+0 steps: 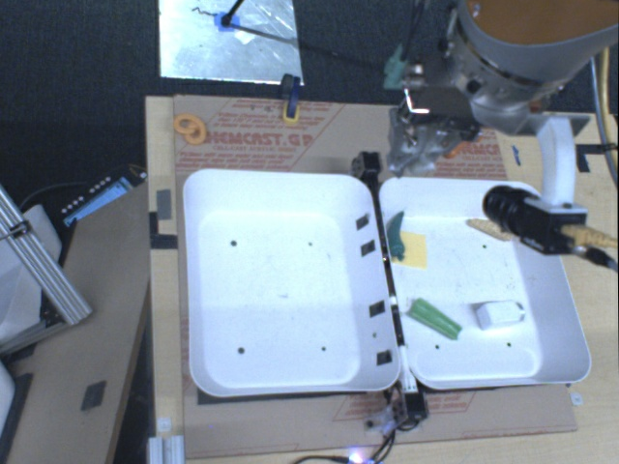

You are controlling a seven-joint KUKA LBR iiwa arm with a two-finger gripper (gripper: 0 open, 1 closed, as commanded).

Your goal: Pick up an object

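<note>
The right bin (551, 356) holds several small things. A yellow flat square (415, 250) lies near its left wall, and a dark teal piece (396, 234) rests against that square's left side. Nearer the front lie a green wedge-like block (434, 318) and a white block (498, 313). A tan stick (481, 226) pokes out at the right, partly hidden. My gripper (418, 151) hangs above the far left corner of the right bin, apart from all of these things, with nothing seen in it.
The left bin (280, 288) sits beside the right one, joined by a black hinge strip (383, 278). On the cardboard behind lie an orange ring (190, 128) and a blue-and-yellow clamp (290, 98). A foil sheet (227, 27) lies farther back.
</note>
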